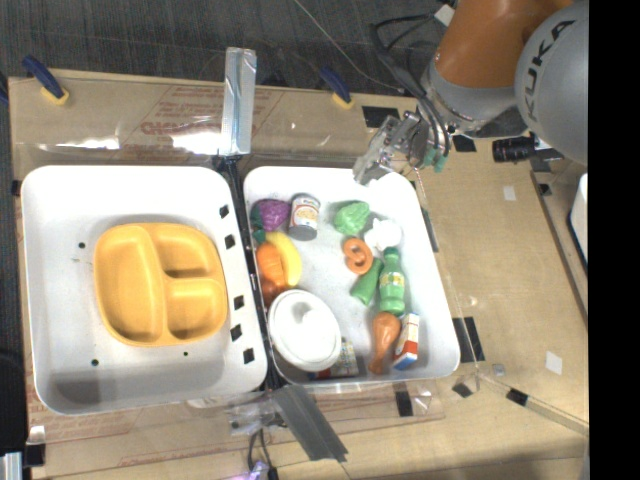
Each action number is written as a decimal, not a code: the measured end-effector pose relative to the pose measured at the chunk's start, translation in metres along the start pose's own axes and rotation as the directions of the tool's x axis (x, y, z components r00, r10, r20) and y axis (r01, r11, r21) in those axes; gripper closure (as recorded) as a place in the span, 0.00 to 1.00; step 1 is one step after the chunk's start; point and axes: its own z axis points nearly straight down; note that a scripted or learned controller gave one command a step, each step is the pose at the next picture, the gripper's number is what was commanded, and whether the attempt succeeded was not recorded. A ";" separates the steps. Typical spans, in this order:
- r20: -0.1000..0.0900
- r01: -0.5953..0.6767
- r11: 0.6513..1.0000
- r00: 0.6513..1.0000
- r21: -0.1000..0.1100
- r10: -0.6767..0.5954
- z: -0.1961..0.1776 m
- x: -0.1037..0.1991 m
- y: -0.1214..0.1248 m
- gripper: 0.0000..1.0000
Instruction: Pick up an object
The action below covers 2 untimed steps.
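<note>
**Gripper above the far edge, nothing picked yet**

Bench boards carry two shallow white bins side by side, and the task's candidates all lie in the right bin (432, 268). Nearest the gripper, a green toy (350, 216) sits by the bin's far right corner, with a small can (304, 214) and a purple piece (270, 213) along the same far edge. Toward the middle lie an orange ring (357, 255), a green bottle (391, 280) and a yellow banana-like piece (286, 256); a white lidded bowl (304, 329) fills the near left corner, and a carrot (384, 336) and small carton (407, 340) rest against the near right corner.

The gripper (385, 156) hangs over the right bin's far rim, near its far right corner, apart from every object. Whether it is open or closed I cannot tell; nothing is visibly held.

The left bin (50, 268) holds a yellow divided tray (160, 281) at its centre.

My reading: the pick has not begun in earnest. Choosing a target, descending, closing and lifting all remain
</note>
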 end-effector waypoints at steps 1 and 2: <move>-0.009 0.237 0.972 0.972 -0.002 -0.237 -0.017 -0.027 -0.049 1.00; -0.014 0.322 0.947 0.947 -0.006 -0.322 0.022 0.026 -0.019 1.00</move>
